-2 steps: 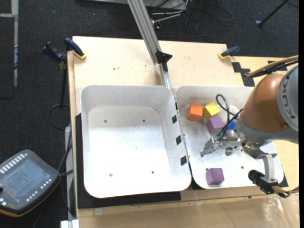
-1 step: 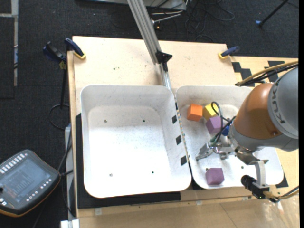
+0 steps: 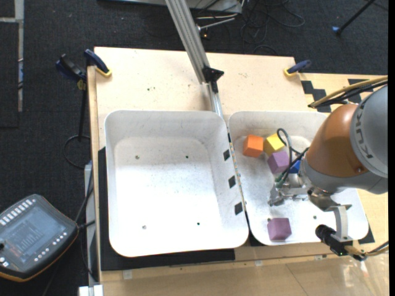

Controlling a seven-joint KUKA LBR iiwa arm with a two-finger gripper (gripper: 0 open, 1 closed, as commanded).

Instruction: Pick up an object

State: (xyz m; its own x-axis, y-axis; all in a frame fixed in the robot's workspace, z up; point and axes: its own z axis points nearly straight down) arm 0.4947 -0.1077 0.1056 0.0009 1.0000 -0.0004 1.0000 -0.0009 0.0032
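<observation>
The grey arm (image 3: 355, 143) with its orange band reached in from the right and hung low over the right-hand white bin (image 3: 311, 239), its wrist bent down toward the bin floor. The gripper (image 3: 279, 196) sat just above the bin's floor, between two purple pieces, and from where I stood I could not tell how it was set or whether anything was caught in it; the metal end was small and partly hidden under the wrist and a loop of cable. Four blocks lay in that bin. An orange block (image 3: 253, 146) and a yellow block (image 3: 274, 143) sat side by side near the far end, touching or nearly so. A light purple block (image 3: 279, 161) lay just in front of the yellow one, close beside the gripper's upper side. A darker purple block (image 3: 279, 229) rested alone nearer the front edge, apart from the gripper. The left-hand white bin (image 3: 123, 134) stood beside it on the pale wooden bench (image 3: 160, 79), and a handheld control pendant (image 3: 31, 236) lay on the dark floor at the lower left.
</observation>
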